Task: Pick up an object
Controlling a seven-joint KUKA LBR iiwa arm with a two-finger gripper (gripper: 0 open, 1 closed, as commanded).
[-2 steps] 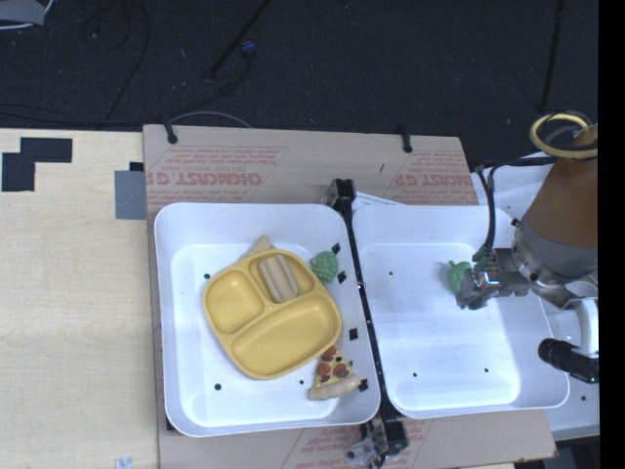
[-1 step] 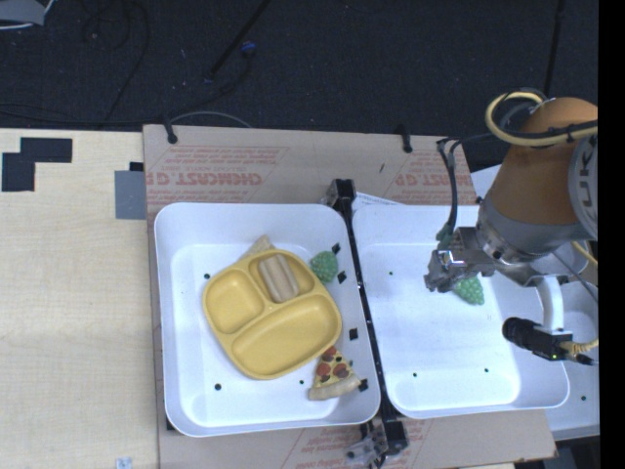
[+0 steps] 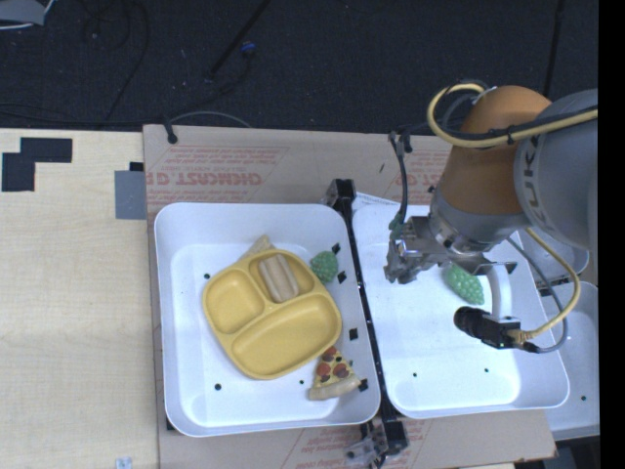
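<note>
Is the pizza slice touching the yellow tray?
Apart. The camera view shows a thin strip of white bin floor between the pizza slice and the yellow tray rim.

The grey arm reaches in from the right, its orange band bent downward above the wrist, the pincer pointing down and leftward.

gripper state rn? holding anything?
Gripper: over the right bin, beside the green grape bunch. Open or shut cannot be told from this angle; nothing visible between its fingers.
</note>
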